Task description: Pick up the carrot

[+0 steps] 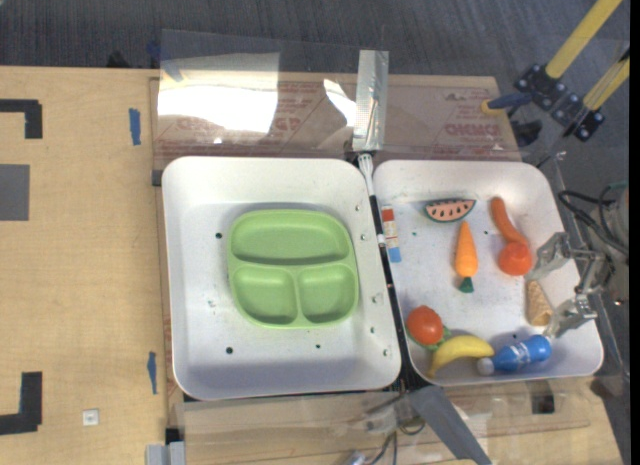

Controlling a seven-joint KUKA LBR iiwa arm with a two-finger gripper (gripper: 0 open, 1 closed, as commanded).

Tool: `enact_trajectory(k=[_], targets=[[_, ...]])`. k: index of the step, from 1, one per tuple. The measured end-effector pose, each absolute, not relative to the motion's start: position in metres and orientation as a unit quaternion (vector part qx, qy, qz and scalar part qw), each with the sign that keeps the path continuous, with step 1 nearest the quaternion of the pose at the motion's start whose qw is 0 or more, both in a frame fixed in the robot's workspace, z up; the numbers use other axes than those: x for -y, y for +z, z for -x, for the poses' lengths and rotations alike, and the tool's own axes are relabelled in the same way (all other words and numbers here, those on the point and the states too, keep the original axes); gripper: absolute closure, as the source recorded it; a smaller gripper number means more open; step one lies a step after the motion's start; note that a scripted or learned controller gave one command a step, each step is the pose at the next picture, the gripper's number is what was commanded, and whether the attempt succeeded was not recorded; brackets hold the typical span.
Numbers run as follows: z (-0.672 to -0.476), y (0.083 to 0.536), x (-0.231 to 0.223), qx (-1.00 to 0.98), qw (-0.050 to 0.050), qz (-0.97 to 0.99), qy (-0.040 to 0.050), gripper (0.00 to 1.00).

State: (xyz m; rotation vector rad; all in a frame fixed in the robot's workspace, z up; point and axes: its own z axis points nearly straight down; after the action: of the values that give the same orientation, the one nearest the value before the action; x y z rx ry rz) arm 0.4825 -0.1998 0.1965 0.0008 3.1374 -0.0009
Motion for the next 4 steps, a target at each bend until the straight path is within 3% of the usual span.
enact_trajectory(k=[1,2,3,4], targets=[[-0.519,0.097,0.158,-1.0,0.005,0.007,-0.0013,0.0],[-0.602,0.089,0.139,-0.994,0.007,-0.11,0.0002,0.0],[-0.643,0.088,0.15,-0.995,-0.008,-0.094,0.0012,0.0],[-0.606,0.088,0.218,-0.98,0.003,-0.2,-0.0005,0.0]])
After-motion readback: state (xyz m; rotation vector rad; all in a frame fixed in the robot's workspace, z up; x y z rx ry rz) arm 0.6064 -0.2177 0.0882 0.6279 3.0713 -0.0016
